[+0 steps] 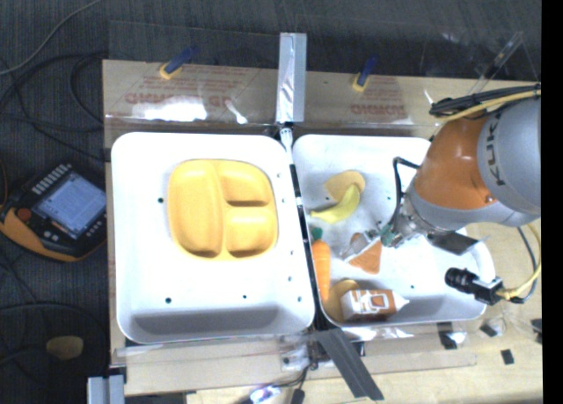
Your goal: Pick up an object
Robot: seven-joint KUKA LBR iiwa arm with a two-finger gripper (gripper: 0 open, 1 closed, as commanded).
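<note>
The right bin (pixel 440 151) holds several items. A yellow banana (pixel 339 207) lies by a pale yellow rounded piece (pixel 341 184) near the bin's left wall. An orange carrot (pixel 321 272) lies along that wall. An orange wedge (pixel 369 258) sits mid-bin, with a small brown item (pixel 358 241) beside it. A brown and white carton (pixel 369 303) lies at the front. My gripper (pixel 386 236) is low in the bin, just above and right of the orange wedge and close to it. The wrist hides how it meets the items.
The left bin (pixel 141 297) holds a yellow divided tray (pixel 222 207). The arm's orange band (pixel 453 173) and grey body cover the right bin's right side. The divider (pixel 299 217) between the bins runs just left of the banana and carrot.
</note>
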